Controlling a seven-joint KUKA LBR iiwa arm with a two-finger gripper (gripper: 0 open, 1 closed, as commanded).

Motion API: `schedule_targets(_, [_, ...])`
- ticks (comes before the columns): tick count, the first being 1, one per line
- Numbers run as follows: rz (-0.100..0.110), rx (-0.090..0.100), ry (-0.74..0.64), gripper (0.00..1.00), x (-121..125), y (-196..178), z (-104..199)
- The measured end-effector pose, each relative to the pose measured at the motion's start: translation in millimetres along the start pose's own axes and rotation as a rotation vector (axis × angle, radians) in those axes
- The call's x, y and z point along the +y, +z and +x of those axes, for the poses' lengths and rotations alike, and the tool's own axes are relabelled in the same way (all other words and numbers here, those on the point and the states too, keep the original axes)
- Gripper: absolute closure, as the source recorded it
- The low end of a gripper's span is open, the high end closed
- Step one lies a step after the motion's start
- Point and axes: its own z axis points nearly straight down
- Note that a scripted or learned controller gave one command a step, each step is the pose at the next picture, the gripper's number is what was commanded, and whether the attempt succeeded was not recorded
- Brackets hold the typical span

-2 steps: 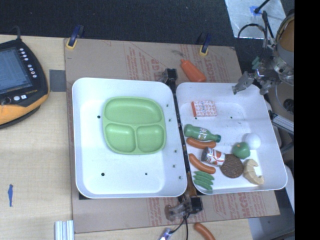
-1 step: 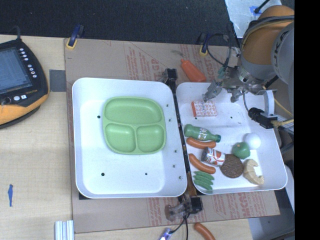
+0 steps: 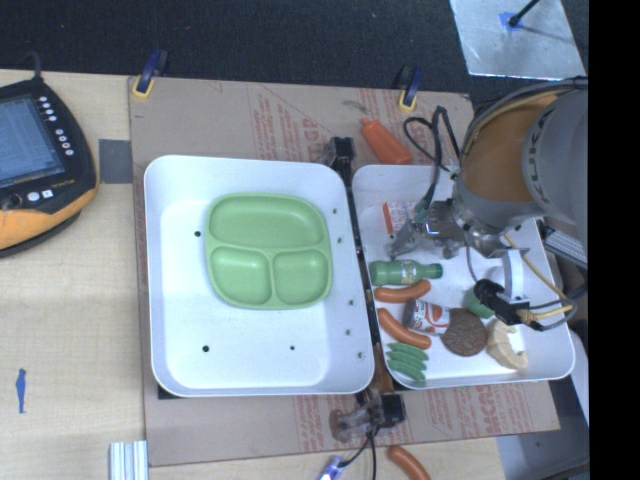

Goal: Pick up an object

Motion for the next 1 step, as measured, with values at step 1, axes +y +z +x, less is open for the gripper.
schedule_targets(1, [-0.001, 0.0, -0.001, 0.0, -54.5, -0.1, -14.9])
